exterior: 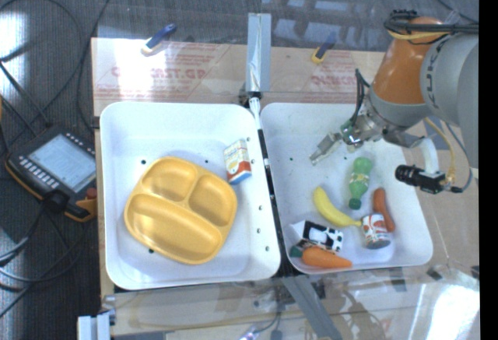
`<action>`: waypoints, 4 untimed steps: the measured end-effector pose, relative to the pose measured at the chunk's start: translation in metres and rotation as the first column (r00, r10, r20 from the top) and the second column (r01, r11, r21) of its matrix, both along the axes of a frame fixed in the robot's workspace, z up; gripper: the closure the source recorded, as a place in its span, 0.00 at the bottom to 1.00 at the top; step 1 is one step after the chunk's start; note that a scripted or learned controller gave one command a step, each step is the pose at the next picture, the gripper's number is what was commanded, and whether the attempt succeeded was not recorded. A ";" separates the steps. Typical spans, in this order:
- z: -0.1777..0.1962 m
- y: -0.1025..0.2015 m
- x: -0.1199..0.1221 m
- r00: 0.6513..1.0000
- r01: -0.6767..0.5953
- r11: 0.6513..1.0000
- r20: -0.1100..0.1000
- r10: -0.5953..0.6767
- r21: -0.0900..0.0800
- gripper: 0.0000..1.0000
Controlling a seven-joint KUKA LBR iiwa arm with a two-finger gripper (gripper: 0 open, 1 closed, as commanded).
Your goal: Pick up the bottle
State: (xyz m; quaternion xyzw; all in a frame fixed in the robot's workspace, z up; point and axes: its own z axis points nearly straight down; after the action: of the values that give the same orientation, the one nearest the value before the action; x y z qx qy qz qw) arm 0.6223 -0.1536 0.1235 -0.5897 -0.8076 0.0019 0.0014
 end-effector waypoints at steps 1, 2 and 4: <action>-0.033 -0.049 -0.042 0.999 0.052 0.999 0.010 -0.052 0.000 0.00; -0.031 -0.061 -0.091 0.995 0.095 0.995 0.024 -0.095 0.010 0.00; -0.025 -0.062 -0.125 1.000 -0.005 1.000 0.028 0.005 0.005 1.00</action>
State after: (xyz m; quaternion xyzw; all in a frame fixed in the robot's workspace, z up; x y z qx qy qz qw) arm 0.4975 -0.2156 0.0981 -0.5878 -0.8089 -0.0083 -0.0084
